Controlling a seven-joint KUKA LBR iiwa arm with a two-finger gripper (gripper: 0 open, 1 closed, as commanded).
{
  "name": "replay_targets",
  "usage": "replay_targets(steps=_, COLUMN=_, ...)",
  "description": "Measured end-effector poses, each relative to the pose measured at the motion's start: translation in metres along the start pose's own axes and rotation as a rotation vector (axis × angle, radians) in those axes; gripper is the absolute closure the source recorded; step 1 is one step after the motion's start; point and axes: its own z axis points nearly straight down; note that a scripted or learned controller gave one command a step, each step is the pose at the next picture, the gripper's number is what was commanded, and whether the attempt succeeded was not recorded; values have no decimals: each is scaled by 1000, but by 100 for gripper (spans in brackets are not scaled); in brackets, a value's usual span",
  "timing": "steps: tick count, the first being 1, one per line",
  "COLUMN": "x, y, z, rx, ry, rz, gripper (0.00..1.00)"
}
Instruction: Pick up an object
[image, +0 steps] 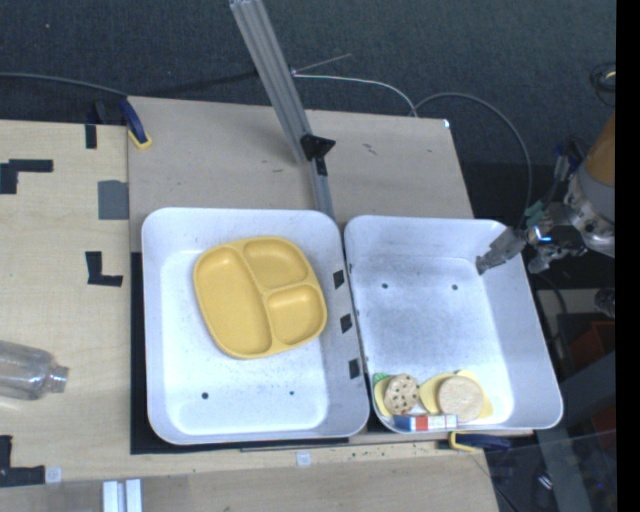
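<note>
You have two shallow white bins side by side on the bench. The left bin (170, 330) holds a yellow divided plate (260, 296) with three compartments, lying flat in the upper middle of the bin, apart from the walls. The right bin (430, 300) has its things gathered along the near wall: a chocolate-chip cookie (401, 393) at the left, a round tan biscuit (461, 397) to its right resting against a yellow piece (430, 393), and a small flat packet in red, white and blue (422, 423) right at the rim below them. The rest of that bin's floor is bare speckled white. Your gripper (497, 252) sits at the upper right corner of the right bin, over its rim, well apart from the food items; whether it is open or closed cannot be told from here, and nothing shows in its grasp. Around the bins, a grey metal bar (280, 85) slants down from the top towards the gap between them, a clear plastic bottle (25, 371) lies at the left edge of the bench, and cables (470, 100) run across the dark floor behind.
</note>
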Motion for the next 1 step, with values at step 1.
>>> replay_targets(steps=1, x=-13, y=-54, z=163, rx=7, ry=1, rz=3, gripper=0)
